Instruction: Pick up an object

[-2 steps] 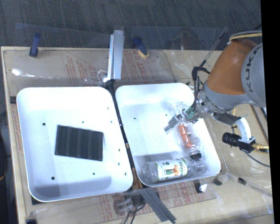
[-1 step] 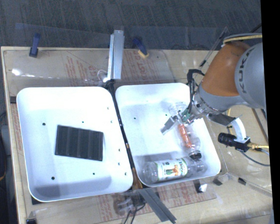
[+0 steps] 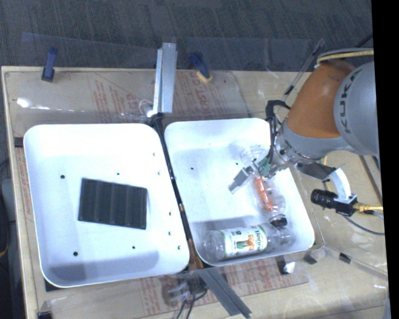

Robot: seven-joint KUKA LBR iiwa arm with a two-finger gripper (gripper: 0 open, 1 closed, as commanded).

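The gripper (image 3: pixel 249 174) hangs low in the right bin (image 3: pixel 188 190), its grey fingers (image 3: pixel 240 180) slanting down toward the bin floor. Whether they are parted or closed cannot be told, since they blur together against the white plastic, and nothing can be seen between them. Just right of the fingers lies a small clear bottle with orange contents (image 3: pixel 266 195); its long axis runs from the upper left to the lower right, with a dark cap at the lower end. The gripper seems to sit at or just beside the bottle's upper end, though contact is not plain. A crumpled bit of clear plastic (image 3: pixel 247 151) lies just above the gripper. Along the near wall of the same bin a larger clear bottle with a green and orange label (image 3: pixel 248 241) lies on its side, long axis left to right. In the left bin (image 3: pixel 51 151) a flat dark rectangular pad (image 3: pixel 113 203) lies tilted, well apart from the arm (image 3: pixel 331 107).
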